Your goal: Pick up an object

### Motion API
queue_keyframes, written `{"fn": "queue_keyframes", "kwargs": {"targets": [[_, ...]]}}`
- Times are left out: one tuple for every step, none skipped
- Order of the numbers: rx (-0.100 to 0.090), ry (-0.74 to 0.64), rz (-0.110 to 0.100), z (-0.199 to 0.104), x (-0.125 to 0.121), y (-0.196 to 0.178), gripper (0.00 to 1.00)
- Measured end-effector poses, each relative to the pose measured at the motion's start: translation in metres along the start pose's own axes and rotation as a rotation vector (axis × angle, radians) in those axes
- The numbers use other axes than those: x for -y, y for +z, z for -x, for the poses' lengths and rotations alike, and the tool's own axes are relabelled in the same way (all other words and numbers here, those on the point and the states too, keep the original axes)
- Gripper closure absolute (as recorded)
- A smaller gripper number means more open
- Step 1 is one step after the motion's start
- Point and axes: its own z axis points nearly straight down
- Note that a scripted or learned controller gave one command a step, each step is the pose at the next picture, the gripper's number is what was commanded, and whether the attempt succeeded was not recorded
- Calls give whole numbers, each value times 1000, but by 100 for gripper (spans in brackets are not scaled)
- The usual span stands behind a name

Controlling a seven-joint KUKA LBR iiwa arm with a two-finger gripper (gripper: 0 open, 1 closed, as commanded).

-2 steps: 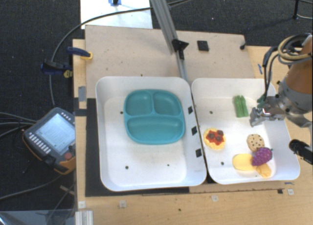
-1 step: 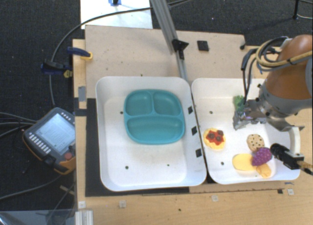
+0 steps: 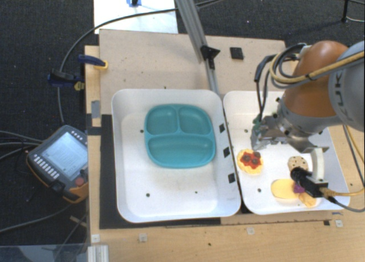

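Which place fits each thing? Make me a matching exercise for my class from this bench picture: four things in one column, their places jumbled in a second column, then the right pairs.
Things
1. teal divided plate
2. small pizza-like toy
3. yellow flat piece
4. handheld control pendant

Places
A. right bin, near its front edge
B. on the floor, left of the bench
C. middle of the left bin
D. right bin, just below the gripper

Pairs: 1-C, 2-D, 3-A, 4-B
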Motion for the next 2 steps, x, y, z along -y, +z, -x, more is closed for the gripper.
{"fn": "queue_keyframes", "kwargs": {"targets": [[-1, -3, 1, -65, -3, -2, 100], [-1, -1, 1, -126, -5, -14, 100]]}}
